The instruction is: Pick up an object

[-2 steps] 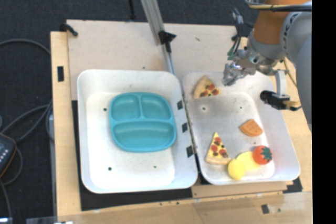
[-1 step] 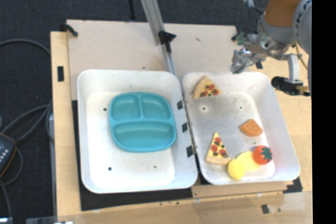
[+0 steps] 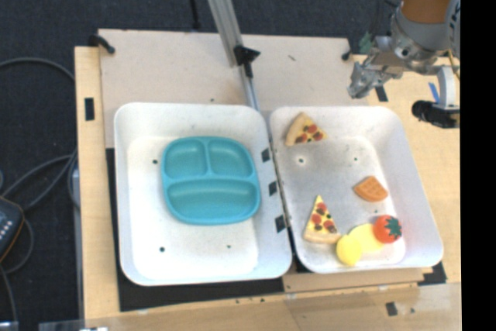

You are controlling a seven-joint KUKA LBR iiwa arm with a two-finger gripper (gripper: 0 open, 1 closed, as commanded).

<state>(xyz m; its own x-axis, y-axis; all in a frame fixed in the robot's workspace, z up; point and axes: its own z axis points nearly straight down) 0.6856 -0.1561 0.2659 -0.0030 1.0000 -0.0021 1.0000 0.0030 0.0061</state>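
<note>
The right bin (image 3: 403,143) holds two pizza slices, one at its far left corner (image 3: 303,130) and one near the front (image 3: 320,219). An orange waffle-like piece (image 3: 370,189) lies toward the right wall. At the front right, a yellow round piece (image 3: 355,245) touches a red strawberry (image 3: 387,229). My gripper (image 3: 361,81) hangs above the bench just beyond the right bin's far edge, apart from every object, and nothing shows between its fingers.
The left bin (image 3: 139,167) carries a teal divided plate (image 3: 209,180). A slanted aluminium post (image 3: 221,4) rises from the back between the bins. Cables lie on the dark floor at left.
</note>
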